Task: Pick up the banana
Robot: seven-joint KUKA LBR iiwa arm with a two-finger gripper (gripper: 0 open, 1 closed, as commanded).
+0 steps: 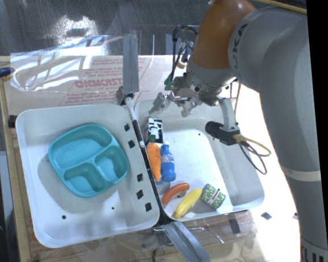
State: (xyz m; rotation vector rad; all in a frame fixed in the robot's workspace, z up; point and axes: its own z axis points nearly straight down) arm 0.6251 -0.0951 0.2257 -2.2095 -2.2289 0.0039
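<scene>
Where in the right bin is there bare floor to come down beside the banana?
Bare floor lies right of the blue bottle, above the green packet. The banana is crowded: hot dog on its left, packet on its right, bin wall just below.

The left bin [33,167] holds a divided tray [87,159] at frame centre-left. In the right bin [246,186], along its left wall, a carton [154,130] lies uppermost, then a carrot [154,161] beside a bottle [167,162]. Below these lie a sausage [174,193], a banana [188,202] and a can [212,197]. The gripper [175,101] hangs at upper centre.
</scene>
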